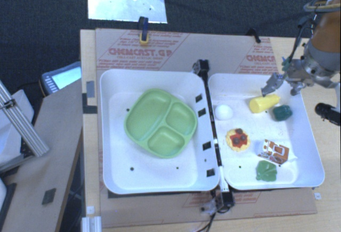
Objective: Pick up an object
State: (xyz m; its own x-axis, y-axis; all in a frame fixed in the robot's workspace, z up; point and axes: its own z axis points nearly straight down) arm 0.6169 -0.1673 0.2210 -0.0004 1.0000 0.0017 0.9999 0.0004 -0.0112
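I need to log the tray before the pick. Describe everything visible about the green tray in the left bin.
The green tray is pale green, looks like smooth plastic, with rounded corners and three shallow compartments: one large, two smaller. It lies flat, right side up and turned at a slant, near the middle of the left bin. It rests on the bin floor; nothing else touches it and nothing lies in it.

Arm (326, 39) cut by right edge

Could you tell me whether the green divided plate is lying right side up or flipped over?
Right side up: the green plate shows its three hollow compartments facing upward.
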